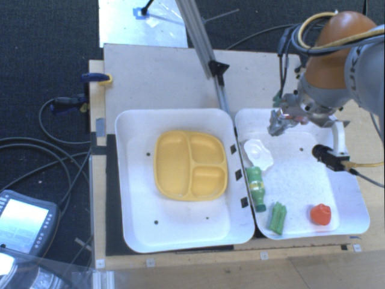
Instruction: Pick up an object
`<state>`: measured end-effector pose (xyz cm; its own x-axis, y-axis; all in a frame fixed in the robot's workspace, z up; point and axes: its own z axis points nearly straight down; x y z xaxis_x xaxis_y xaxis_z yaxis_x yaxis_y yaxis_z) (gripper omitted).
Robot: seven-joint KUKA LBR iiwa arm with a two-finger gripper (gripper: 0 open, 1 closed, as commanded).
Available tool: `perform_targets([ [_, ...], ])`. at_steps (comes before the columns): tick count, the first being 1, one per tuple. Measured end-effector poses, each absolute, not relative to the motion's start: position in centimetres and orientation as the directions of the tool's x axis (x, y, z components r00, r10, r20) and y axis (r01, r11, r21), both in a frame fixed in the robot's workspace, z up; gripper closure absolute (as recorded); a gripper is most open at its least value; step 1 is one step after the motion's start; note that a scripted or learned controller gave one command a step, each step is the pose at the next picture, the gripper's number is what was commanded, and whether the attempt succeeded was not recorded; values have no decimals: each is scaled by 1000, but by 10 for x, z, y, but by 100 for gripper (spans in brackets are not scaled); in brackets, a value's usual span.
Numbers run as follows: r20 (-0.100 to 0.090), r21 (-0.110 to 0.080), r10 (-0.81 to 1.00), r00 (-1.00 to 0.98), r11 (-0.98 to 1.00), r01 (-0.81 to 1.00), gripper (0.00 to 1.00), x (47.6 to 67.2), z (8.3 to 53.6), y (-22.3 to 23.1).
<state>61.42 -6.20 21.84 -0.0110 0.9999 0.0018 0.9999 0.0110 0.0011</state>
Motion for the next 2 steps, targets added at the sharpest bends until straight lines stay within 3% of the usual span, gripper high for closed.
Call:
perform_targets([
  [1,3,1,1000,-12,12,1000,100,606,229,-8],
  [2,3,2,1000,-13,13,1000,100,610,228,57],
])
